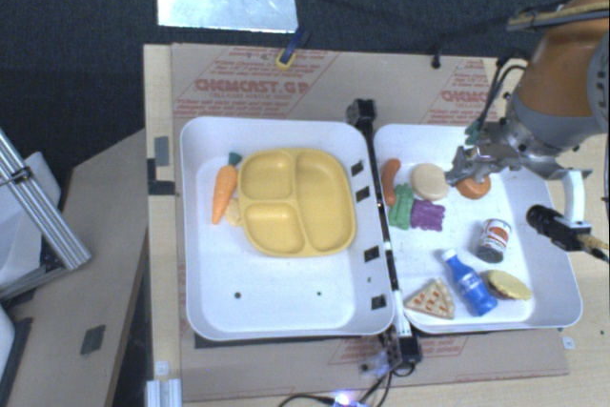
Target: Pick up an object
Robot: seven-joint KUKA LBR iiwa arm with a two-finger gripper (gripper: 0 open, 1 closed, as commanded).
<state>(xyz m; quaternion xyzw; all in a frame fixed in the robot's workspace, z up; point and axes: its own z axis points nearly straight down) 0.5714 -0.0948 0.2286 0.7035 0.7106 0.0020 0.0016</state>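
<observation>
My gripper (469, 167) hangs over the upper part of the right bin (548, 243), its tips just above an orange round piece (476, 187). Whether anything sits between them I cannot make out. To its left lie a tan bun (428, 180), a red sausage (390, 179), a green piece (402, 205) and purple grapes (428, 215). Lower in that bin are a small can (492, 239), a blue bottle (469, 281), a pizza slice (431, 300) and a yellow oval piece (508, 285).
The left bin (205, 300) holds a yellow divided plate (291, 201) and a carrot (223, 191) by its left side. A black divider (375, 205) runs between the bins. A black cylinder on the arm (551, 222) overhangs the right bin's right side.
</observation>
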